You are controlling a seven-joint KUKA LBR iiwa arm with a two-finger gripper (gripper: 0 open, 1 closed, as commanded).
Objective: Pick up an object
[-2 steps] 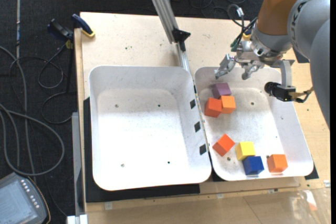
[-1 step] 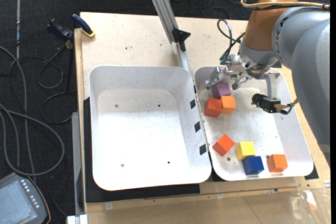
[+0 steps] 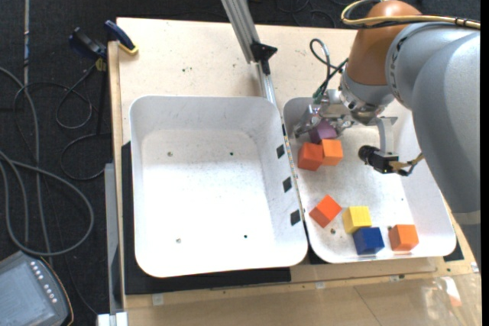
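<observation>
Left shallow white plastic bin (image 3: 153, 118) sitting bare. Right white bin (image 3: 428, 229) holding 7 small blocks; purple cube (image 3: 328, 130) lying under metal two-finger gripper (image 3: 324, 117) (likely target, being nearest). Finger spacing: cannot tell. Nothing visibly being held.

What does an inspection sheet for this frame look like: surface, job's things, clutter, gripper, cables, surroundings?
Surface: bench speckled, bearing left bin and right bin side by side.
Job's things: right bin holds a purple block and two orange blocks at the far end; near end has an orange block, yellow block, blue block, orange block.
Clutter: blue and yellow clamp at bench's far left corner.
Gripper: gripper low over the purple block; grasp cannot be judged.
Cables: black cables on floor; cable loop at wrist.
Surroundings: pendant lower left; metal rail slanting over the bench.
</observation>
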